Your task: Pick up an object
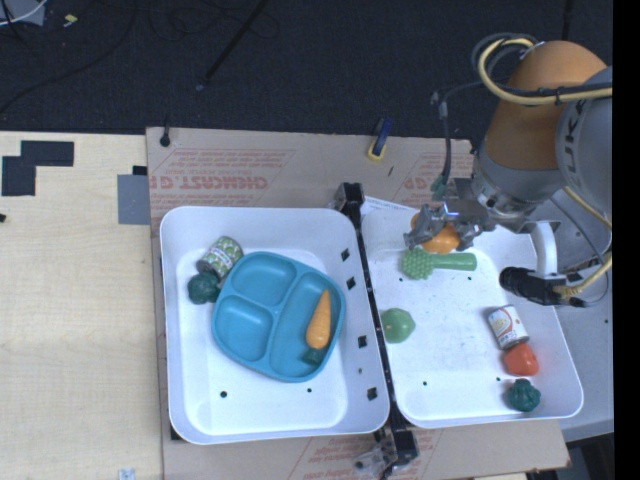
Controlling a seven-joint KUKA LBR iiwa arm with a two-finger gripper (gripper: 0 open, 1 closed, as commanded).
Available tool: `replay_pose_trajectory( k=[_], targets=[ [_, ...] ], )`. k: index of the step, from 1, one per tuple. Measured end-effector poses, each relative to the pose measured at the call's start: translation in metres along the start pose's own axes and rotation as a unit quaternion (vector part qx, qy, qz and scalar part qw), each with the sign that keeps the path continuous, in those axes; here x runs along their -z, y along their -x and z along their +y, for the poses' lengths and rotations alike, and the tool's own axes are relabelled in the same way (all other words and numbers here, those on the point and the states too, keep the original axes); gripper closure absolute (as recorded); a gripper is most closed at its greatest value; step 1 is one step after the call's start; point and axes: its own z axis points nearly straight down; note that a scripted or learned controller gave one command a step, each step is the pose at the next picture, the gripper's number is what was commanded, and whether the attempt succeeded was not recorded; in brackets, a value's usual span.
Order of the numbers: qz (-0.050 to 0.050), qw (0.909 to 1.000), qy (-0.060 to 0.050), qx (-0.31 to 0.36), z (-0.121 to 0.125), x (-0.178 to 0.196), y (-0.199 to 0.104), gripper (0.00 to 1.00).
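Observation:
My gripper (441,230) hangs over the back left part of the right bin (470,408). A small orange object (441,239) sits between its fingers, and the gripper looks shut on it. Just below lies a green toy with a bushy head and a handle (437,263), close to the orange object. I cannot tell whether the orange object is lifted off the bin floor.
The right bin also holds a pale green ball (397,324), a small can (507,326), a red tomato (520,360) and a dark green piece (522,396). The left bin (190,388) holds a blue divided plate (262,318) with a carrot (319,318), a can (220,256) and a dark green lump (203,288).

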Motion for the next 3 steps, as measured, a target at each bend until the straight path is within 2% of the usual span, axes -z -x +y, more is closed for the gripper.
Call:
replay_pose_trajectory(
  k=[2, 3],
  targets=[
    [-0.001, 1.0, -0.001, -0.002, 0.006, 0.002, -0.005, 1.0],
    [-0.001, 1.0, -0.002, -0.003, 0.004, -0.014, 0.005, 1.0]
  ],
)
